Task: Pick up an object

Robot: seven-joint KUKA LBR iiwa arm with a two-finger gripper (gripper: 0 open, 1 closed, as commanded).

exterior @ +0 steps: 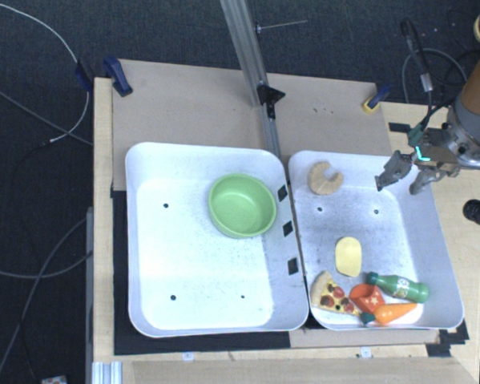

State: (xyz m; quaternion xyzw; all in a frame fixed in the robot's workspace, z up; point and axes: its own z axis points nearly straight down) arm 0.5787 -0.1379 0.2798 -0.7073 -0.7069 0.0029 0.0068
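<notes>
My gripper (406, 179) hangs open over the far right corner of the right bin (431, 229), its two dark fingers spread with nothing between them. In that bin a tan bitten cookie (325, 178) lies at the far left. A pale yellow piece (348, 255) rests near the middle. Along the near edge sit a pizza slice (331, 295), a red piece (366, 298), a green bottle (398, 287) and an orange carrot (393, 313). A green bowl (242, 205) stands in the left bin (164, 255).
A slanted metal post (251, 51) rises from the bench behind the gap between the bins. Blue and yellow clamps (118, 76) grip the bench's far edge. Cables run across the dark floor to the left.
</notes>
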